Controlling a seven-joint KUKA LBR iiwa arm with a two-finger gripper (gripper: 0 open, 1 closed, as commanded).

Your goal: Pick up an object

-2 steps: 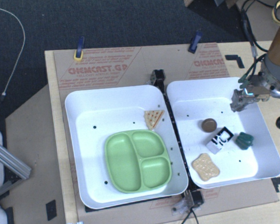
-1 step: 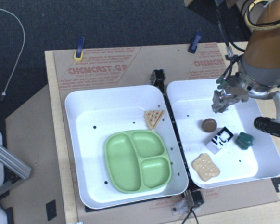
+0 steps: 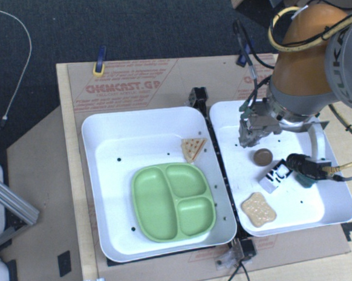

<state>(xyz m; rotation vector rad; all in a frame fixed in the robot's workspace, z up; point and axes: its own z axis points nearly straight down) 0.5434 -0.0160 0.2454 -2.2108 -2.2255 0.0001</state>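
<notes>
While a small brown disc [image 3: 263, 156] lies on the floor of the right bin [image 3: 333, 212], the tool [image 3: 251, 134] hangs just above and to the left of it, its dark fingers pointing down with nothing seen between them; whether they stand wide or narrow cannot be told from this angle. Just below the disc sit a small black-and-white block [image 3: 275, 177] and a dark green object [image 3: 304, 169], with a tan bread-shaped piece [image 3: 258, 209] nearer the bin's front edge. The grey arm with its orange band [image 3: 305, 42] reaches in from the right. In the left bin [image 3: 108, 166] rests a green divided plate [image 3: 172, 201], and a tan waffle-patterned wedge [image 3: 193, 147] lies beside it. Both bins sit on a cardboard-covered bench [image 3: 129, 80].
</notes>
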